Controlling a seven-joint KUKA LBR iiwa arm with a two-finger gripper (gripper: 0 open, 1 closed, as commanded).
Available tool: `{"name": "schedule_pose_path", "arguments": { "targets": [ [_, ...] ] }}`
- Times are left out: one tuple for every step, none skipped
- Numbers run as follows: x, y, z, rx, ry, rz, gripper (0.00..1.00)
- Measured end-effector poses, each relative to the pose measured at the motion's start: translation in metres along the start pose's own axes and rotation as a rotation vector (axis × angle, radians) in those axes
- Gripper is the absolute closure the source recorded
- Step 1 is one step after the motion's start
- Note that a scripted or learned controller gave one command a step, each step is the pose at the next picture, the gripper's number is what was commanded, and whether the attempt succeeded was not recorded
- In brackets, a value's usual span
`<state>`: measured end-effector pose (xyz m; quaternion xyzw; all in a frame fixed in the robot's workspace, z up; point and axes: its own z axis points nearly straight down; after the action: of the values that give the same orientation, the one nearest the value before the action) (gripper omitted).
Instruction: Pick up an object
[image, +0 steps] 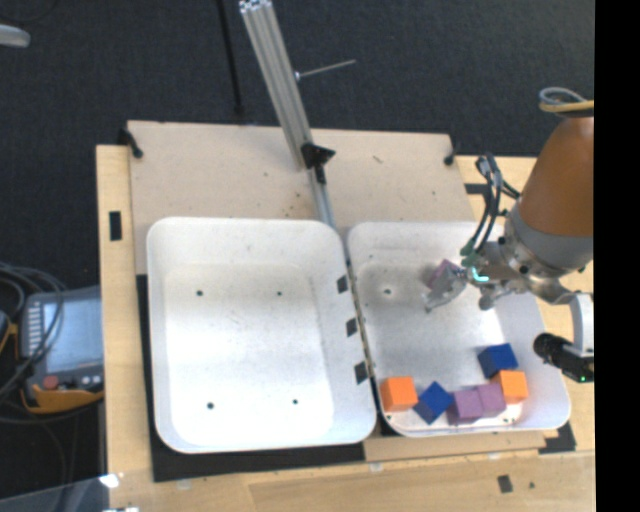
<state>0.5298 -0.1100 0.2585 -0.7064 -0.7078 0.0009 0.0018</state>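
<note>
The arm enters at about 3 o'clock, its orange band over the right bin (400, 245), and the gripper (462, 280) hangs above that bin's upper middle. At its tip, toward 9 o'clock, sits a blurred grey-purple block (440, 280) that seems lifted off the bin floor. It looks pinched between the fingers, but the blur is too strong to be sure, so I cannot tell whether the fingers are spread or pressed together on it.

The other candidates lie along the right bin's 6 o'clock edge: an orange block (399, 392) at the left, a blue block (434, 401) just beside it, a purple block (479, 402) next, a second orange block (514, 384) touching that, and another blue block (497, 359) just above, toward 12 o'clock. None of these is near the gripper. The left bin (180, 250) sits alongside on the tabletop (120, 300).

My judgement is that the reach and descent are done, and the grasp may be made. What remains is a clear lift showing the block carried free of the bin.
</note>
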Motion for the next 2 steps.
{"name": "schedule_pose_path", "arguments": {
  "targets": [
    [0.000,0.001,-0.002,-0.005,-0.001,0.003,0.00],
    [0.000,0.000,0.040,0.000,-0.002,0.004,0.00]
  ]
}}
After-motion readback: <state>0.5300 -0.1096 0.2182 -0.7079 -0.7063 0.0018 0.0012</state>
